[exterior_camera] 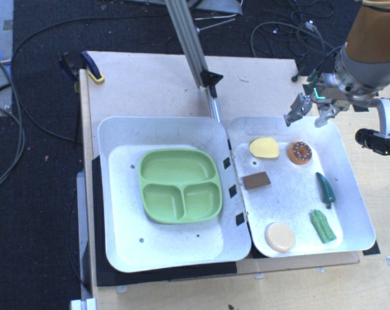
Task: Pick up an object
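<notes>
Jaws of the gripper [309,112] hang open, holding nothing, at eleven o'clock from the donut [300,152].

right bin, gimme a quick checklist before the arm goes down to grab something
1. Gripper carries nothing: ok, its jaws stand apart with nothing between them.
2. Gripper over the right bin: ok, it hangs above the far edge.
3. Targets within the bin: ok, yellow piece, donut, brown block, round cream piece, two green items.
4. Room around the donut for the jaws: ok, it lies apart from its neighbours.
5. Gripper height above the bin: cannot tell.
6. Green tray out of the way: ok, in the left bin.
</notes>
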You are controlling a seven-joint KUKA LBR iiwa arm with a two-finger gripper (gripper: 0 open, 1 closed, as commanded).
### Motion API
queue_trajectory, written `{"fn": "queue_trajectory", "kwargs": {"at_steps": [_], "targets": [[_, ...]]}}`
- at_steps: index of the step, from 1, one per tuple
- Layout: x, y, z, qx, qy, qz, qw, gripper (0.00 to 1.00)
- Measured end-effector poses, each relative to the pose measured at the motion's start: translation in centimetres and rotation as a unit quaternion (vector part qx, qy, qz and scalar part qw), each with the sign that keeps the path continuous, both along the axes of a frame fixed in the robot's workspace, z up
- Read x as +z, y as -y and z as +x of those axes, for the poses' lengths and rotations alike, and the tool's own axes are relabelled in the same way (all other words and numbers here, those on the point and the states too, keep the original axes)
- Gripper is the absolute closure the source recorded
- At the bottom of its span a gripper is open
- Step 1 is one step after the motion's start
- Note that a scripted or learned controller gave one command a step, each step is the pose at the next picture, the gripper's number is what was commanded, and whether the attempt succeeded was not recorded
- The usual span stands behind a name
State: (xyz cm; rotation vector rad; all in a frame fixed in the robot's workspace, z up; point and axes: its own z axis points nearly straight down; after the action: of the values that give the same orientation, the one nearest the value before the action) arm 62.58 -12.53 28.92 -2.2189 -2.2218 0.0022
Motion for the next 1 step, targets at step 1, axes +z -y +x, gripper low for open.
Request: {"fn": "queue_trajectory", "kwargs": {"at_steps": [1], "targets": [[0.12, 0.00, 0.05, 0.000, 0.001, -0.0002, 1.0000, 0.00]]}}
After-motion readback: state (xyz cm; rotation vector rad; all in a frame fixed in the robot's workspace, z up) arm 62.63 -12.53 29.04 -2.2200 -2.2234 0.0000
